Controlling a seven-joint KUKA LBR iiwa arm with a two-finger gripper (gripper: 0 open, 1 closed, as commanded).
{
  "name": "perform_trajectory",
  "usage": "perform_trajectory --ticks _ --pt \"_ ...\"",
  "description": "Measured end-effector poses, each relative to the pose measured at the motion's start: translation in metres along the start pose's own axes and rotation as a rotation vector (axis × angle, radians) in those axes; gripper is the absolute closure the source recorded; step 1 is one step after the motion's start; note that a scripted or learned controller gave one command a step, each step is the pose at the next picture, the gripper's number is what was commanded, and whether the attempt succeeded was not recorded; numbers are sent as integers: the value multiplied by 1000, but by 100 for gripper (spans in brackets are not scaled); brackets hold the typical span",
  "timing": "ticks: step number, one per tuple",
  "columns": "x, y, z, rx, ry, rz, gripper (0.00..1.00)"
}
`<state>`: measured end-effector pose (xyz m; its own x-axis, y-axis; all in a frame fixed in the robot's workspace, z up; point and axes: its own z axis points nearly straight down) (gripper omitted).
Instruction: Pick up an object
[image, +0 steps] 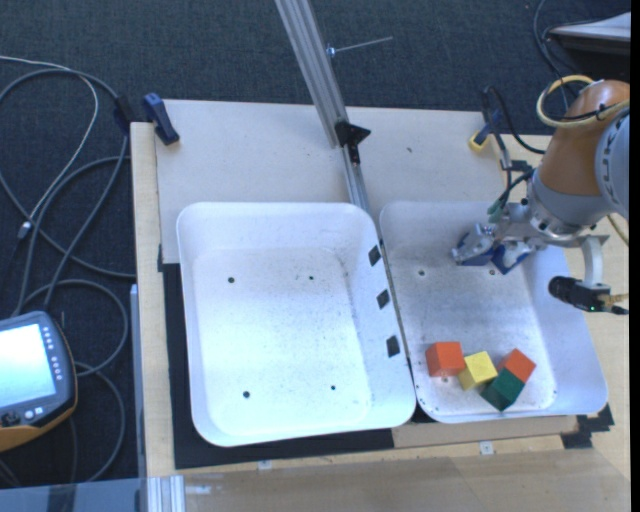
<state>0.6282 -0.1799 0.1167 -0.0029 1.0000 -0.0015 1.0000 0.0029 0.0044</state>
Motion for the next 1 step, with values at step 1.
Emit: perform_trajectory --ticks 1 --pt "-30 -43 18 10 3 6 0"
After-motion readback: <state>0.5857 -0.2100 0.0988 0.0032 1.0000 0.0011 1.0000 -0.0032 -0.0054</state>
